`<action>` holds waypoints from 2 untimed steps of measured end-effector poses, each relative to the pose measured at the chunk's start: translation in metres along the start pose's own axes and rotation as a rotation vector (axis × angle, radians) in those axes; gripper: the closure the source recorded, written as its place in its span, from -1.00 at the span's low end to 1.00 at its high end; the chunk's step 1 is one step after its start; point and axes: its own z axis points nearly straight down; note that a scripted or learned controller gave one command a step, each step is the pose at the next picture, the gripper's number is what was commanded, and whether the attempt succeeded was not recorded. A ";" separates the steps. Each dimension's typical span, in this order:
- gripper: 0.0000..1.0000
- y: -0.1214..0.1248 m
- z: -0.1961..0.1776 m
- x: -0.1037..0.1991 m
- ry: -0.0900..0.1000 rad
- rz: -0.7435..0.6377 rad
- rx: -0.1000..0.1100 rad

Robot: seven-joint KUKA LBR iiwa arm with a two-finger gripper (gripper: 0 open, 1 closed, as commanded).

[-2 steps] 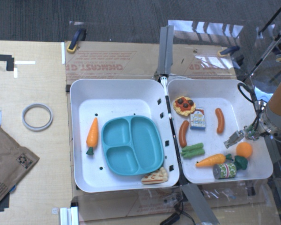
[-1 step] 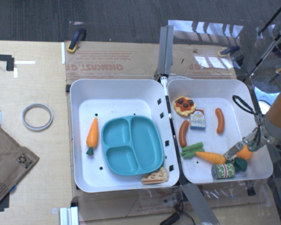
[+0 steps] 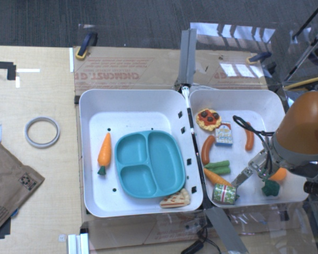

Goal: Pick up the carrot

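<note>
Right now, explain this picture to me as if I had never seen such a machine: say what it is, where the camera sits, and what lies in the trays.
The camera is fixed above a bench and looks down at a slant. The grey shape with the orange band at the right is a robot arm; at its tip sits a two-finger gripper, its hand.

Two shallow white bins stand side by side. The left bin holds a carrot near its left wall, a blue divided plate in the middle, and a toy waffle at the plate's lower edge.

The right bin holds toy food: a small pizza, a small carton, two sausages, green beans, a second carrot, a can and broccoli.

The gripper hangs over the right bin beside the can and the second carrot. Nothing can be seen between its fingers.
</note>
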 end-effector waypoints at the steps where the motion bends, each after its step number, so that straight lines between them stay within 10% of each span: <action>1: -1.00 0.000 0.000 0.000 0.000 0.000 0.000; 2: -1.00 0.077 -0.148 0.055 -0.004 -0.329 -0.001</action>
